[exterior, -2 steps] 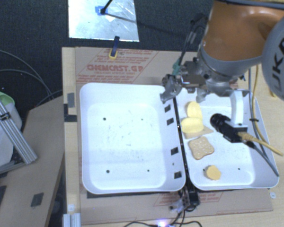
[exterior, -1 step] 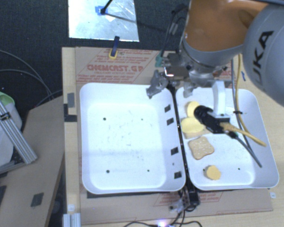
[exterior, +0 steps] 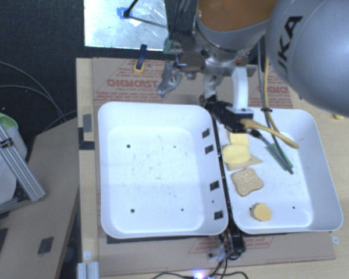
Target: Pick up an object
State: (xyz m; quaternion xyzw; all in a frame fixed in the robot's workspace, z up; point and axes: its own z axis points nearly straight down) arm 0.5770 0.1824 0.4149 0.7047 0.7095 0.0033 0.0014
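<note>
Two white bins lay side by side on a cardboard sheet [exterior: 125, 81] on the bench [exterior: 55, 156]. The arm [exterior: 314, 34] reached in from the right, and its tool [exterior: 188, 88] hung over the cardboard just behind the far rims, near where the left bin [exterior: 107, 173] and the right bin [exterior: 323, 179] met. The tool's two fingers [exterior: 166, 85] stood apart with nothing between them, so the tool was open and carried nothing. All the objects lay in the right bin, towards its left wall: a yellow square [exterior: 239, 138] touching a yellow disc [exterior: 235, 154] just in front of it, a tan cracker [exterior: 247, 181] nearer the camera, and a small orange lump [exterior: 261, 213] close to the near rim. Green sticks [exterior: 281, 157] lay aslant to the right of the disc.
</note>
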